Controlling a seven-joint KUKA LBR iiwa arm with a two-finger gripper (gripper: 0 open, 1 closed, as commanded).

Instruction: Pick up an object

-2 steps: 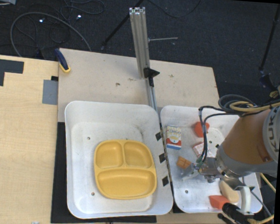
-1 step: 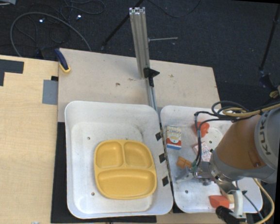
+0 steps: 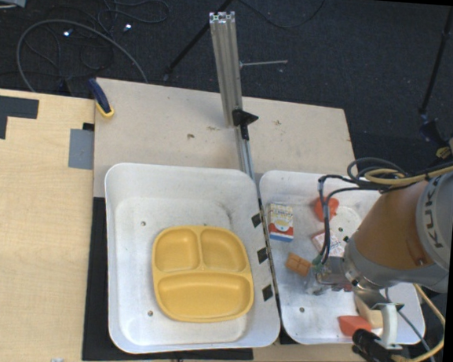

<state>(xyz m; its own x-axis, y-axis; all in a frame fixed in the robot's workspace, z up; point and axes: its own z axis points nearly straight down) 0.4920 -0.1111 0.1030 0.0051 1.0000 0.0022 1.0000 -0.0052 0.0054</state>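
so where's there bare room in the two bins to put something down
Left bin: a bare strip along its far wall, behind the yellow tray, and a narrower one down its left side. Right bin: bare floor at the near left corner, in front of the orange piece. Its middle and right are crowded: carton, red bits, cables and the arm.
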